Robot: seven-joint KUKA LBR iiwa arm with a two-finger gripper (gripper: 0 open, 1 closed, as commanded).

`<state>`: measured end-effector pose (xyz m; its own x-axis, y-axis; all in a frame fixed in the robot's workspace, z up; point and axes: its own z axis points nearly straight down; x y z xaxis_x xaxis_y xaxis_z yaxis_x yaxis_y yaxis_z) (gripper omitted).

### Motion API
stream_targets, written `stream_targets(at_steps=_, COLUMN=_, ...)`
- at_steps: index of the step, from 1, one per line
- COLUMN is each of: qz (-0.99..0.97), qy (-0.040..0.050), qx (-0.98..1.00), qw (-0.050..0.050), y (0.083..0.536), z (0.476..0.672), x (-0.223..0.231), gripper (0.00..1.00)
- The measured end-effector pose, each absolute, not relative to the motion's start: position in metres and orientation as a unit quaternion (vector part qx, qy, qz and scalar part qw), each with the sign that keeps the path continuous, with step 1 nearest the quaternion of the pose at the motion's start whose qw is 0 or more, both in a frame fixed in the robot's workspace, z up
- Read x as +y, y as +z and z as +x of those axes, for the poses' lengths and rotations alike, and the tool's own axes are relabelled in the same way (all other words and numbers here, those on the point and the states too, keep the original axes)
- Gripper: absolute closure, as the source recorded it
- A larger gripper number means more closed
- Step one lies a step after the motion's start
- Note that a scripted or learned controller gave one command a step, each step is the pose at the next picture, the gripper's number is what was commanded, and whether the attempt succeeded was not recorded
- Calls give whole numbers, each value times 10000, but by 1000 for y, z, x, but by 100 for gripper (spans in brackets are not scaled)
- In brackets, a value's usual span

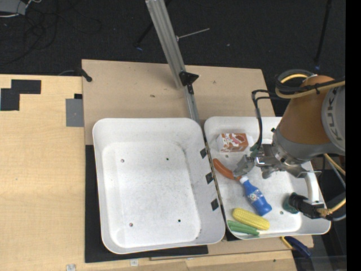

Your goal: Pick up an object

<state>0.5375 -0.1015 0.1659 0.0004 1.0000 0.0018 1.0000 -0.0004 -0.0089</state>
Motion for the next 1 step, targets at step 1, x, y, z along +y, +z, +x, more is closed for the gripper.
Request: stream_targets(at_steps=1, qz=-7082, qy=23, qx=-7060, qw=38, y=115, z=543, x=-95, gripper=0)
